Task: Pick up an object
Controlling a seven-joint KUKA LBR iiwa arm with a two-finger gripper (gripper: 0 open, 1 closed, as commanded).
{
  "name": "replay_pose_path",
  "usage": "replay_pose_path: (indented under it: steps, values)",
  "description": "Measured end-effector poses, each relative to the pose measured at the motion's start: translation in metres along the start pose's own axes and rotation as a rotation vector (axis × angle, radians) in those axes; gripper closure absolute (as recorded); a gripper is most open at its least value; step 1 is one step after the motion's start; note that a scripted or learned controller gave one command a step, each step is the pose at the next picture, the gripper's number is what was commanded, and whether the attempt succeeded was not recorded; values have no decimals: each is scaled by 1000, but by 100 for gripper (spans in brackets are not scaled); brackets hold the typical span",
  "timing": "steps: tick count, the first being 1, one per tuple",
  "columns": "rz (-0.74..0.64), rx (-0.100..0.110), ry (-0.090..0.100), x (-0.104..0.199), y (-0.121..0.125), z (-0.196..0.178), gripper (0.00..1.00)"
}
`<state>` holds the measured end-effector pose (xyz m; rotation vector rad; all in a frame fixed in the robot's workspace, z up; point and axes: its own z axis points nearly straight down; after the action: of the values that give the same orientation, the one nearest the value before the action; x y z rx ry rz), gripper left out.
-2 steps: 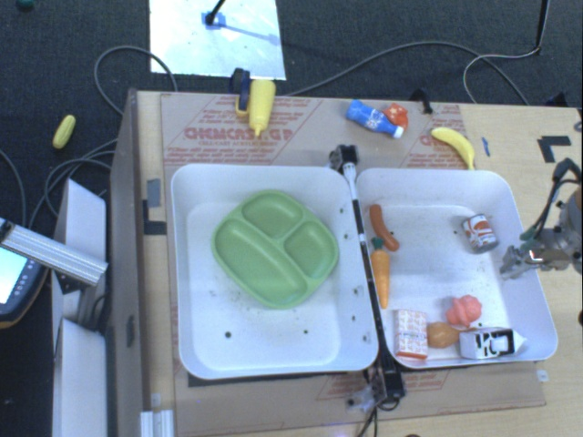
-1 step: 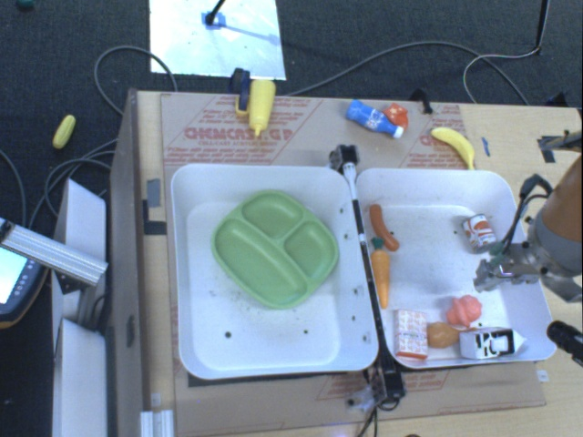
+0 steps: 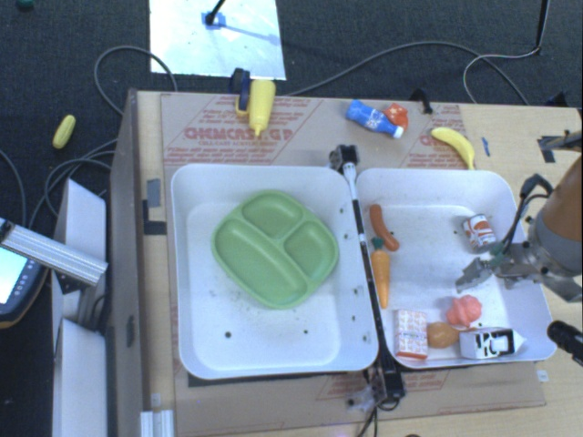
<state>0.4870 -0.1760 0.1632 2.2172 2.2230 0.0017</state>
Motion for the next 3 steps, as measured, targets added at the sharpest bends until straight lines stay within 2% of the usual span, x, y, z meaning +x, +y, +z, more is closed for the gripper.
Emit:
replay_pose_path:
  steps: [1, 2, 3]
  values:
    - [-1, 3, 2, 28, 65, 74, 0]
    - [-2, -4, -2, -3, 161, 30, 0]
    - [0, 0, -1, -18, 149, 27, 0]
